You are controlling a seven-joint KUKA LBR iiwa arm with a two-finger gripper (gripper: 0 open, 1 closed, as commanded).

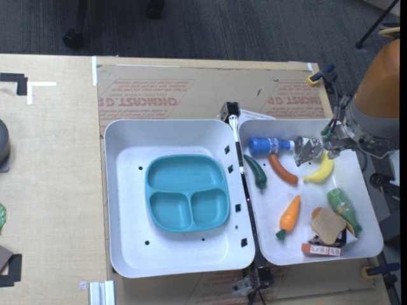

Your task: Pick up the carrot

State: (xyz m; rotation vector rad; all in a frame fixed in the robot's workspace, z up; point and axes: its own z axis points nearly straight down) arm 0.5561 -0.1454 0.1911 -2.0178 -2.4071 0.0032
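- Carrot [290, 215] lying in the right bin [369, 189], near the middle, green end toward the front, apart from everything else.
- Gripper [308, 151] hovering at the back of this bin, between blue bottle [269, 146] and banana [320, 170], well apart from the carrot.
- Nothing held; open or clenched, impossible to tell.
- Pick not yet begun: reach, grasp and lift all left.

Bench and floor, seen from above

Pale wooden bench top [51, 170]; brown printed cardboard sheet [191, 94] laid over it; dark grey carpet [210, 18] beyond the far edge; black chair castors [73, 40] on the carpet at upper left; even, soft light.
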